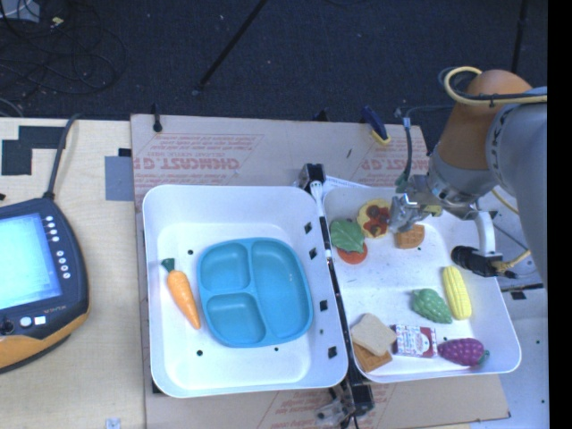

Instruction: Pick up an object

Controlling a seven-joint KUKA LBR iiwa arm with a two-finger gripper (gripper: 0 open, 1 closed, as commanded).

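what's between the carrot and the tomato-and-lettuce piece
In the camera view, the blue divided plate and the two bins' meeting walls lie between the carrot and the tomato-and-lettuce piece.

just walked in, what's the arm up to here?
The KUKA arm reaches in from the right, its gripper down in the right bin over a small orange-brown toy beside the pizza slice. Nothing is visibly held yet. Toy corn, grapes, a sandwich and other toy food lie around. In the left bin, a carrot lies beside a blue divided plate.
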